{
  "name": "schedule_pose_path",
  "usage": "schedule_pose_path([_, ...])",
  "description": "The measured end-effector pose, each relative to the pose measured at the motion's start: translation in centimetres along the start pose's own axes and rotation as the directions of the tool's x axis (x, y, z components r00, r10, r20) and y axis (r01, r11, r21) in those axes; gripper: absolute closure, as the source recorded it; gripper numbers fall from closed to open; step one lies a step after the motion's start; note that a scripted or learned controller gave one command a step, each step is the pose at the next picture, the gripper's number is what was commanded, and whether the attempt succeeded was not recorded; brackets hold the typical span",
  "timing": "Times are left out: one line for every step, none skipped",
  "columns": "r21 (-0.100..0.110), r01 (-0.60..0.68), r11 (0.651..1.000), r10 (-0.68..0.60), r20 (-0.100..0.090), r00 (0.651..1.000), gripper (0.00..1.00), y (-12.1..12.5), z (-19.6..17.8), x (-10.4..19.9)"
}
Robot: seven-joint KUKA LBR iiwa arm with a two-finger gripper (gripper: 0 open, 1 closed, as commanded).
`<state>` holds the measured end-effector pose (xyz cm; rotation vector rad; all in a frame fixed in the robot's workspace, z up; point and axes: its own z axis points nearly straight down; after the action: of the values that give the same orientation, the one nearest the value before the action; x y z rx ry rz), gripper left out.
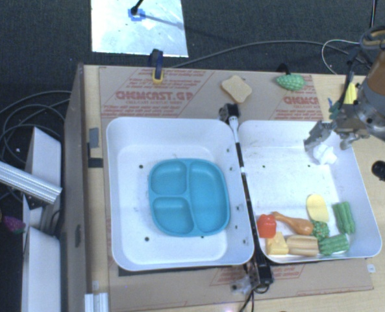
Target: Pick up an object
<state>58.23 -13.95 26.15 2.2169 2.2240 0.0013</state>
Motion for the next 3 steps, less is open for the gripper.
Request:
schedule_pose_path([0.004, 0.002, 1.0, -0.002, -0.002, 1.0, 0.0, 3.7, 8.4, 2.7])
schedule_pose_path([0.003, 0.002, 1.0, -0.002, -0.001, 1.0, 0.0, 7.3, 16.6, 3.1])
schedule_pose_path([0.001, 0.002, 1.0, -0.002, -0.001, 1.0, 0.0, 5.7, 17.7, 5.7])
